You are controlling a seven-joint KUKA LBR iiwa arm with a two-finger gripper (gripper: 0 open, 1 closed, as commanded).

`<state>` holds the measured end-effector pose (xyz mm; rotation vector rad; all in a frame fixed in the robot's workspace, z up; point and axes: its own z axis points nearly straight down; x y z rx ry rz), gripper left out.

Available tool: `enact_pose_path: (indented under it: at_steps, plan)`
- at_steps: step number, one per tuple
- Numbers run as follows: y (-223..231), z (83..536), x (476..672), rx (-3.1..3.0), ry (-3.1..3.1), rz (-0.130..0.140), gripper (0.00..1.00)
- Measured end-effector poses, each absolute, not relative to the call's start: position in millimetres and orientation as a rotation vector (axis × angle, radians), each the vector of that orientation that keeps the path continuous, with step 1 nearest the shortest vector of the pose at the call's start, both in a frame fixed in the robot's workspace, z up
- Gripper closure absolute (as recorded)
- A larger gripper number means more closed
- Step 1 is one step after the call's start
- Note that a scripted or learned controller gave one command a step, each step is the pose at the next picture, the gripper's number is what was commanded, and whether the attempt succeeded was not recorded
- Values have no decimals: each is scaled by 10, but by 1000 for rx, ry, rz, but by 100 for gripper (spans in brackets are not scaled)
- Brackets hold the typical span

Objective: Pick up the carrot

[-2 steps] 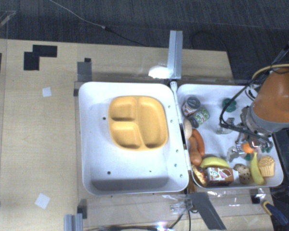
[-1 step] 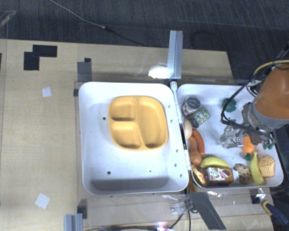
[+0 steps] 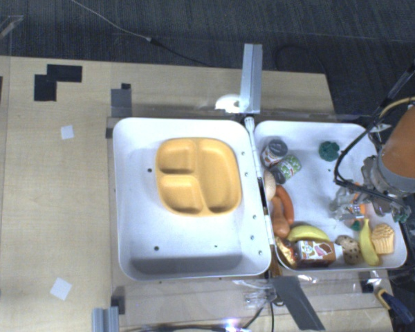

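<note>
While the arm (image 3: 404, 151) is reached in from the right over the right-hand bin (image 3: 311, 133), two white bins are noted side by side on the wooden bench (image 3: 48, 206), presumably so that items can be sorted from one to the other. The left bin (image 3: 135, 185) is occupied by a yellow divided plate (image 3: 196, 176), set near its middle. All loose items are crowded into the right bin, mostly along its left wall and near edge, as if tipped there. Along the left wall, a can (image 3: 282, 166) and a round dark lid-like object (image 3: 274, 147) are seen, and below them an orange-red elongated item, taken to be the carrot (image 3: 284, 206), lying lengthwise beside the wall and touching a second reddish piece at its lower end. A banana (image 3: 308, 233) is laid across just below it, resting over a dark packet (image 3: 311, 252). A second banana (image 3: 367, 243) and a yellow cupcake-like item (image 3: 382, 238) are noted at the near right corner, and a small green object (image 3: 328, 149) near the far wall. The gripper (image 3: 353, 205) is hung low over the bin's right half, well apart from the carrot; its state cannot be told amid cables and glare. Approach to the carrot is judged not yet begun.
</note>
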<state>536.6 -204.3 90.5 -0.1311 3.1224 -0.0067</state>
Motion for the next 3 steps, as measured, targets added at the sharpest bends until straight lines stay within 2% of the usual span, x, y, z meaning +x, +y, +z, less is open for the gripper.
enact_pose_path:
  at_steps: [1, 2, 3]
  plan:
    - [-2040, 897, 5364, -132, 3123, -7, 0]
    - [-1663, 897, 5420, -117, 3125, -5, 0]
    - [-1655, 1032, 5459, -125, 3113, -9, 100]
